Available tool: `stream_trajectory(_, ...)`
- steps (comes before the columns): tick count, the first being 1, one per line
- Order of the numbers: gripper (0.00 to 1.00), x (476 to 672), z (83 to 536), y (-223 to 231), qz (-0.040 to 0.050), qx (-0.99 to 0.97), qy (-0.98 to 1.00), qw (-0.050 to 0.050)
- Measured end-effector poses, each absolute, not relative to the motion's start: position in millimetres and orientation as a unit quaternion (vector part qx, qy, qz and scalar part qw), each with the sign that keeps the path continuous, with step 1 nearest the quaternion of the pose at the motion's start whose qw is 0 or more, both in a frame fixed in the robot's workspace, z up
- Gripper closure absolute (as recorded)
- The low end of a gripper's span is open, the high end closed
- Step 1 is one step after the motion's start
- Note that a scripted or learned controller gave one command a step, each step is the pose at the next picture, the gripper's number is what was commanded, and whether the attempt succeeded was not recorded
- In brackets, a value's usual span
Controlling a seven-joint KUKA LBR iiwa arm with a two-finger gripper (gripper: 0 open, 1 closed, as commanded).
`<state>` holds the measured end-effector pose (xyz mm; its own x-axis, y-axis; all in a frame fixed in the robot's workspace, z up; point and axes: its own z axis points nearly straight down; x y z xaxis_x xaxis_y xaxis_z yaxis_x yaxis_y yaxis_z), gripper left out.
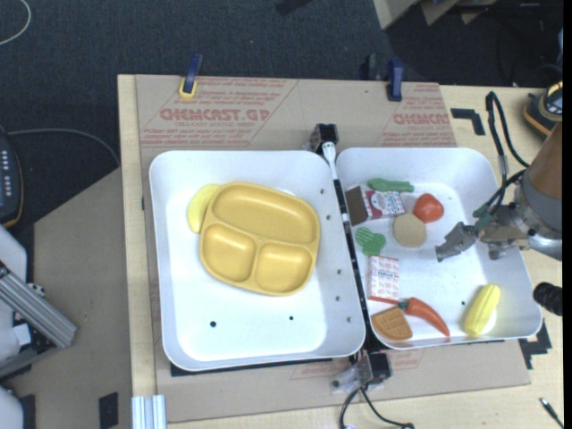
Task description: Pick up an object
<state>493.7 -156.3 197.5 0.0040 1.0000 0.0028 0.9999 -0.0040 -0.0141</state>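
The right bin (465, 172) holds several toy foods. Among them are a red tomato (429, 207), a beige round piece (410, 231), a yellow corn cob (482, 309), an orange carrot (424, 311) and a brown bread piece (391, 325). A green leaf (370, 239), a red-and-white packet (383, 276), a ketchup packet (386, 205) and a brown bar (356, 205) lie nearer the bin's left wall. My gripper (474, 245) hovers over the bin's right half, right of the beige piece and above the corn. It is open, with only bin floor between its fingers.
The left bin (179, 329) carries a yellow divided plate (259, 237) with a yellow piece (200, 206) tucked under its left edge. A black divider clip (325, 138) sits between the bins. Cables hang at the far right by the arm.
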Motion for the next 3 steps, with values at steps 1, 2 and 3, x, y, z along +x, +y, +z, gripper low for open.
stream_trajectory(1,0.00,497.0,204.6,-155.9,0.0000,-0.707,-0.707,0.000)
stream_trajectory(2,0.00,487.7,156.2,-152.2,0.0006,-0.707,-0.707,0.002)
stream_trajectory(3,0.00,482.9,111.6,-146.3,0.0008,-0.707,-0.707,0.003)
